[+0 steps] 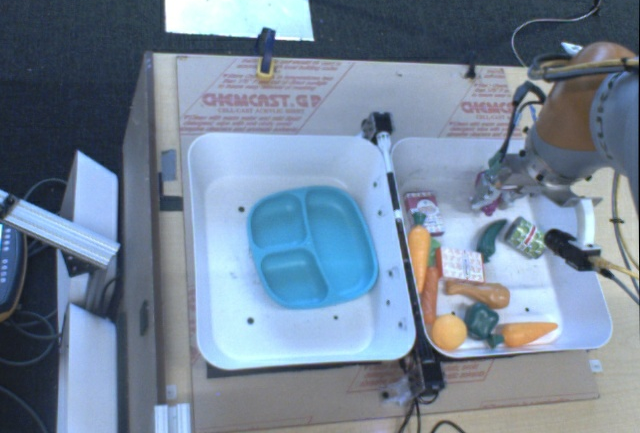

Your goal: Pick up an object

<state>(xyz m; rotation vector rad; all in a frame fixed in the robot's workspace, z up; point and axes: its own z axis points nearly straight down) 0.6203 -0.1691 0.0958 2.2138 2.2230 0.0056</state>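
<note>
My gripper (pixel 489 195) hangs low over the upper middle of the right bin (pixel 590 321), below the grey arm with its orange band (pixel 577 111). It holds nothing that I can see. Just below it lies a dark green vegetable (pixel 490 238), with a small green and white can (pixel 524 236) to its right. To the gripper's left, a red carton (pixel 426 212) rests near the bin's left wall.
The right bin also holds two carrots (pixel 419 247) along its left wall, a checkered box (pixel 460 264), a brown drumstick (pixel 481 294), an orange (pixel 449 332), a green pepper (pixel 482 321) and another carrot (pixel 527 331). A blue divided plate (pixel 311 246) lies in the left bin (pixel 225 321).
</note>
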